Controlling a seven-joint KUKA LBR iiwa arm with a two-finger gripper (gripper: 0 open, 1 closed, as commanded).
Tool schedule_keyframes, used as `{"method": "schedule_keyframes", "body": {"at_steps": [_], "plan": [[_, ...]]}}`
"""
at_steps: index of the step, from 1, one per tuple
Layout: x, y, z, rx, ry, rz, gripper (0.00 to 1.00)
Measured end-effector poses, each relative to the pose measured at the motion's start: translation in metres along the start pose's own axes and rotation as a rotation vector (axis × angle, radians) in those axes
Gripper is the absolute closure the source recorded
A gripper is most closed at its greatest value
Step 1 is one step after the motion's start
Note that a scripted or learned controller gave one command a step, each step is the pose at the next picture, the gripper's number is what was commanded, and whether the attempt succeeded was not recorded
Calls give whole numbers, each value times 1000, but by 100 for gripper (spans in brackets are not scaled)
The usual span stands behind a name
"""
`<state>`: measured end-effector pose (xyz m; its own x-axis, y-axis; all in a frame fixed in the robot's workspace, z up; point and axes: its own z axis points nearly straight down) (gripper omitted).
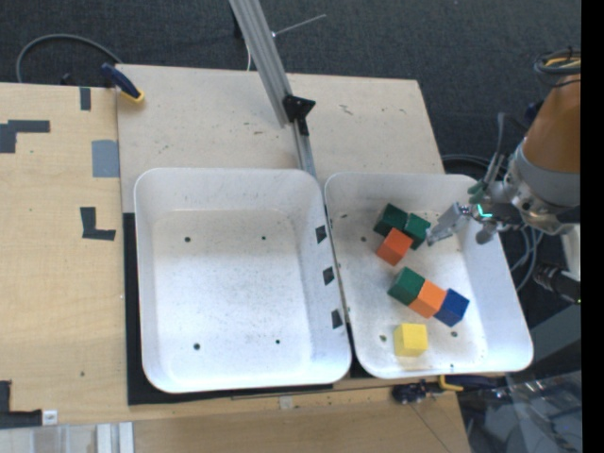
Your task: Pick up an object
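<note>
The right bin (491,281) holds several small blocks. A dark green block (394,221) and an orange block (394,246) lie together near its upper middle. Lower down, a green block (408,285), an orange block (429,299) and a blue block (453,307) form a slanted row. A yellow block (411,339) rests near the front wall. My gripper (460,226) hangs over the bin's upper right part, just right of the dark green block, with one finger reaching toward it. Nothing shows between its fingers.
The left bin (151,253) stands beside the right one, sharing a middle wall. A slanted metal rail (269,59) crosses the bench behind the bins. A blue and yellow tool (124,80) lies at the bench's far left corner. Cables hang at the right.
</note>
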<state>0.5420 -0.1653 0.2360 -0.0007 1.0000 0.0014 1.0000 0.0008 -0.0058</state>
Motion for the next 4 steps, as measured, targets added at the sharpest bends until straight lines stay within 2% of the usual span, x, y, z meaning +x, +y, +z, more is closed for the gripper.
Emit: {"method": "schedule_keyframes", "body": {"at_steps": [1, 3, 4], "plan": [[0, 1, -2, -4, -1, -2, 0], [12, 10, 120, 2, 0, -1, 0], [12, 9, 146, -1, -1, 0, 0]]}}
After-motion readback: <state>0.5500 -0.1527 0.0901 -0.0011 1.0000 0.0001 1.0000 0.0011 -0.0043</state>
